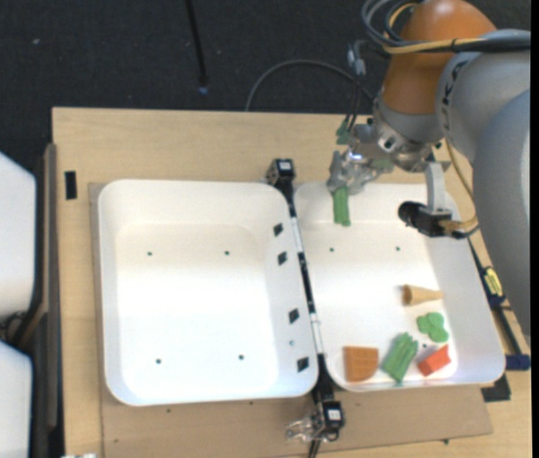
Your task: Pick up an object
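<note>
**Gripper holds a green stick above the right bin's far edge**

The gripper (pixel 347 181) hangs over the far-left corner of the right bin (pixel 460 256), its two fingers closed on the top of a narrow green stick (pixel 342 206). The stick hangs nearly upright below the fingers, its lower end over the bin's white floor close to the far rim. Above the gripper the wrist rises into the orange band (pixel 422 60) and the grey arm (pixel 498 113), which comes in from the right side of the view. A small black part (pixel 422 218) juts out beside the wrist, over the right bin.

The other objects lie clustered at the near end of the right bin, well apart from the gripper: a tan cone-like piece (pixel 421 296), a round green piece (pixel 432 328), a small red piece (pixel 433 359), a ribbed green block (pixel 400 357) and an orange wedge (pixel 361 362). The ribbed block lies between the wedge and the red piece.

The left bin (pixel 116 284) sits just beside the right one on the wooden bench (pixel 73 146).
</note>
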